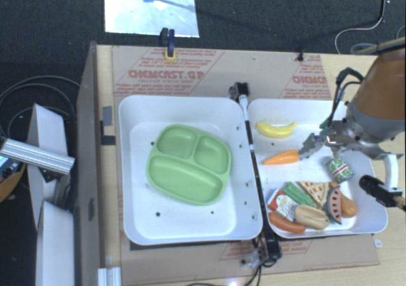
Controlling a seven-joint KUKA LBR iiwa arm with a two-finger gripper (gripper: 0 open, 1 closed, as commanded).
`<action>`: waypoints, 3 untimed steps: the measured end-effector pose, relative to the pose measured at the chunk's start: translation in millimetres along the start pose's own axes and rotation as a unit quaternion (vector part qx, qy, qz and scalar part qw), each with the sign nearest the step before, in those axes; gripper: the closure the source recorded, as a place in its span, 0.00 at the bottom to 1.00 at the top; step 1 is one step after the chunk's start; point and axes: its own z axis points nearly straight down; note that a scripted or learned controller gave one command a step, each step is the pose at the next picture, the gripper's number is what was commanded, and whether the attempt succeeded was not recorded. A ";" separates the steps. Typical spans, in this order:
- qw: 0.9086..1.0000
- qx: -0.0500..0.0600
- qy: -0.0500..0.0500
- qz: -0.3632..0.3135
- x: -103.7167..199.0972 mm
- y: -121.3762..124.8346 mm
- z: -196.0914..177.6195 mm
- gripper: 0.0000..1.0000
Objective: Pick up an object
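While the arm (380, 97) leans over the right bin (380, 215), its jaws (312, 145) gape empty beside the carrot (281, 158).

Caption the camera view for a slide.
Two-finger gripper hovers by the orange toy carrot in the right white bin, below a yellow banana.

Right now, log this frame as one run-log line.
phase: reaching | gripper: right white bin, beside orange toy carrot | held: nothing visible | left bin: green divided plastic tray

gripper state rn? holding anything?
Gripper: cannot tell open or shut at this resolution. It sits low in the right bin, right beside the carrot. Nothing visibly held.
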 end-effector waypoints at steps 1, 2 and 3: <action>1.000 0.000 -0.002 0.003 -79.0 19.9 78.1 0.00; 1.000 -0.007 -0.001 0.003 -75.8 -19.9 110.7 0.00; 1.000 -0.007 -0.001 -0.005 -35.5 110.6 111.8 0.00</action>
